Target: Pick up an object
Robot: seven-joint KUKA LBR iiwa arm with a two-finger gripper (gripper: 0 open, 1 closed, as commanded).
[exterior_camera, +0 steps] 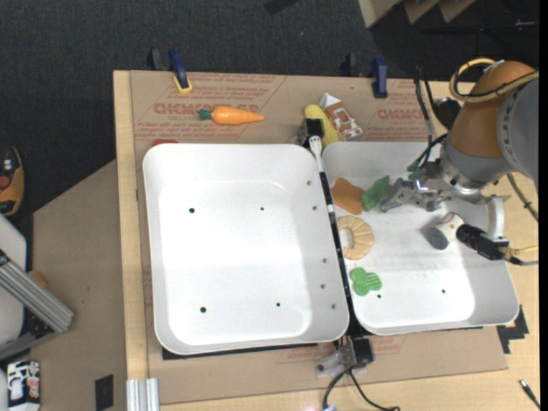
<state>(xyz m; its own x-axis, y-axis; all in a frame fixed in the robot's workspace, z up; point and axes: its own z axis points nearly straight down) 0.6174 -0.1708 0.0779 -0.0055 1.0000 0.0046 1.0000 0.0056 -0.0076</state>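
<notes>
A carrot (233,116) lies on the cardboard (257,92) at 12 o'clock from the left bin (171,229). Two blue clamps (179,68) grip the cardboard's far edge. At 9 o'clock, a metal rail (34,294) lies on the floor.

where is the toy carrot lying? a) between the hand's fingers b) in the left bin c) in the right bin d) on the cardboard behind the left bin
d: the carrot lies on the brown cardboard past the far rim of the left bin, outside both bins and well away from the hand, which sits over the right bin.
</notes>
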